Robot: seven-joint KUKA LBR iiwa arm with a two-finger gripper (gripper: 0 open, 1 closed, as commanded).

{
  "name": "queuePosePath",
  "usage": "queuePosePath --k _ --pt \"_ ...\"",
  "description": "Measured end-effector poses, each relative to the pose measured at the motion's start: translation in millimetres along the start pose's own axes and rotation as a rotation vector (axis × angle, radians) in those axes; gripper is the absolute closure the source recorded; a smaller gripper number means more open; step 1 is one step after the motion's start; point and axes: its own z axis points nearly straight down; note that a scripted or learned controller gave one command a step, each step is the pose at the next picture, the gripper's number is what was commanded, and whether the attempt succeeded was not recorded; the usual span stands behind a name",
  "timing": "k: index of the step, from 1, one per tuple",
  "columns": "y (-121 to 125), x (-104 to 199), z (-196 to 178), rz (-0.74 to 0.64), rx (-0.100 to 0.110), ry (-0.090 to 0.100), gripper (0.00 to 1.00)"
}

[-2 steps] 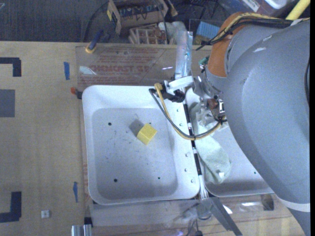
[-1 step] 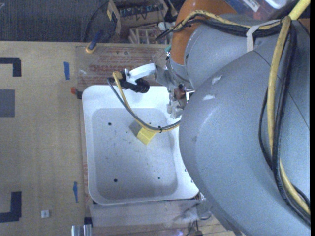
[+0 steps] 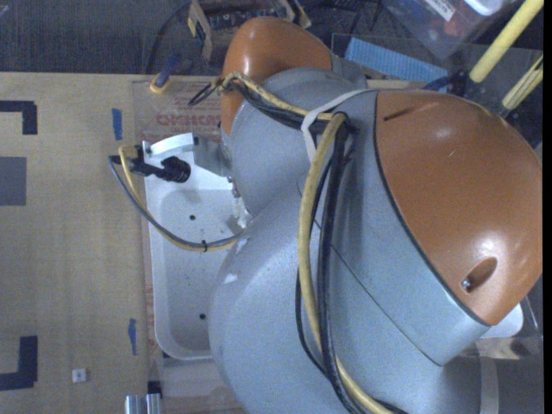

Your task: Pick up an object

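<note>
Object to pick: location cannot be told; the bare floor of the white bin (image 3: 177, 317), left of frame centre, shows only a few small dark specks (image 3: 192, 219) too small to identify. End effector: state cannot be told, the arm's own bulk lying over the bin. Arm (image 3: 276, 317): grey, filling the centre and right of the frame, with a large orange cap (image 3: 448, 205) at right and a second orange section (image 3: 267, 46) at upper centre. Cables: a yellow cable (image 3: 304, 231) and black ones run down the arm's body; a thinner loop hangs over the bin from a black connector (image 3: 175, 170) at the bin's upper end. Bench (image 3: 69, 257): tan, at left, bearing black corner marks (image 3: 24, 115) and blue tape strips (image 3: 116, 124).
</note>
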Motion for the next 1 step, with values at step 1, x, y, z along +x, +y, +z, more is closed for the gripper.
queuePosePath --k 1 --pt "2.1 1.0 -10.2 0.005 -0.001 0.003 1.00"
